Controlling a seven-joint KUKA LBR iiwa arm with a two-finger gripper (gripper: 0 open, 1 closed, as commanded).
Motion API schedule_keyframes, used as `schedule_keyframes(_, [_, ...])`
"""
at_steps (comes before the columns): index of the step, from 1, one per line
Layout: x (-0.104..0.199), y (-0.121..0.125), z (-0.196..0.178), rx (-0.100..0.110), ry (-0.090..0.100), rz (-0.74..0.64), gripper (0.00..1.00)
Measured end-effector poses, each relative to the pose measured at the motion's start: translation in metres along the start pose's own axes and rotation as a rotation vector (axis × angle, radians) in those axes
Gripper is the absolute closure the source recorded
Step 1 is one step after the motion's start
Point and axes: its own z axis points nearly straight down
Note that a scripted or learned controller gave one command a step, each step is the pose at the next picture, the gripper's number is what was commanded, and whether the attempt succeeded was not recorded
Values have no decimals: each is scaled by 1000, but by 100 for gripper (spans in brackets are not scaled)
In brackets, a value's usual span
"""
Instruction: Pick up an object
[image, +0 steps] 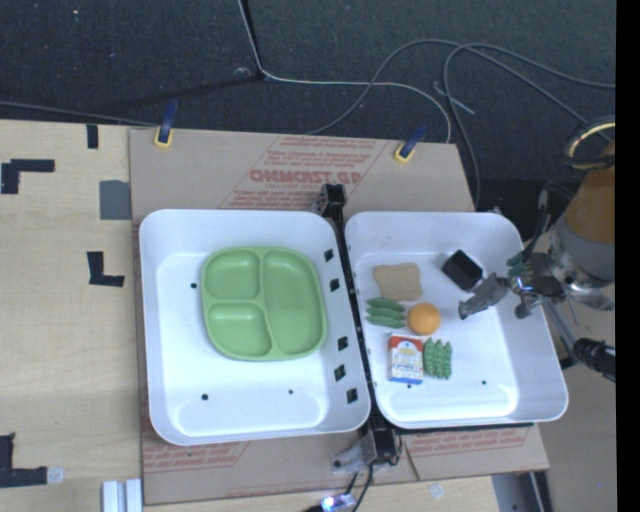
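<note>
Arm: we see the grey arm (590, 235) with its orange band coming in from the right, above the right edge of the right bin.
Jaws: the gripper (500, 296) hangs over the right part of the right bin; one grey finger (482, 298) slants down and left, a second (524, 306) shows nearer the wrist, so we read the jaws as apart, with nothing between them.
Right bin: the right bin (520, 395) holds six small things, all left of the gripper.
Black block: a black block (462, 268) lies near the bin's back, just up and left of the slanting finger.
Tan slice: a tan bread-like slice (397, 281) lies toward the bin's left side.
Green pods: a green pod piece (385, 310) sits just below the slice.
Orange ball: an orange ball (424, 319) lies just beside the pods, on their right.
Carton: a small red and white carton (405, 360) lies below the ball.
Green cluster: a second green piece (438, 359) lies against the carton's right side.
Left bin: the left bin (170, 400) carries a green divided plate (265, 303) with three compartments.
Desk: both bins rest on a brown board (300, 170) on the desk (60, 350).
</note>
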Motion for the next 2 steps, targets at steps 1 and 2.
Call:
schedule_keyframes(1, [1, 3, -7, -13, -3, -5, 0])
schedule_keyframes(2, [-1, 2, 57, -7, -2, -4, 0])
